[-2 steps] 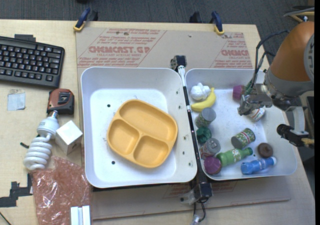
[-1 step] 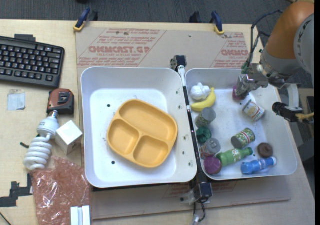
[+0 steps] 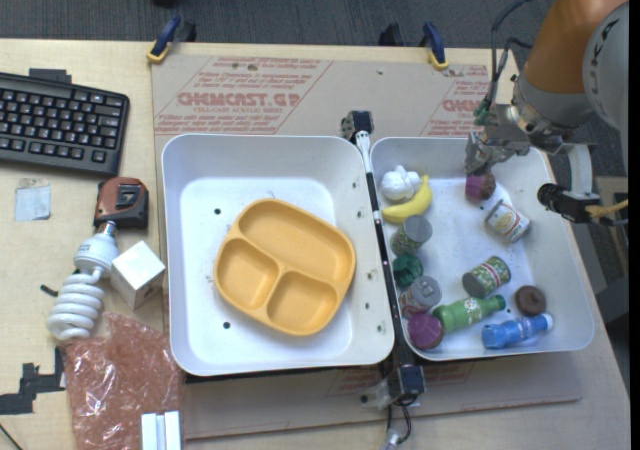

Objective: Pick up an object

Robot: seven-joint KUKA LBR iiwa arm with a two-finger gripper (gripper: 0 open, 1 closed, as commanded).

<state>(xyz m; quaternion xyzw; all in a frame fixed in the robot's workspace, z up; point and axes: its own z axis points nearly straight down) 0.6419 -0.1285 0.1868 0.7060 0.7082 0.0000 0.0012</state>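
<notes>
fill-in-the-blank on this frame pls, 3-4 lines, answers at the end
1. The yellow tray lies in the ____ bin.
2. The banana lies against a ____ toy.
3. The gripper is just above a small ____ object in the right bin.
4. Outside the bins, the keyboard sits at the view's far ____.

Answers: left; white; purple; left
</notes>
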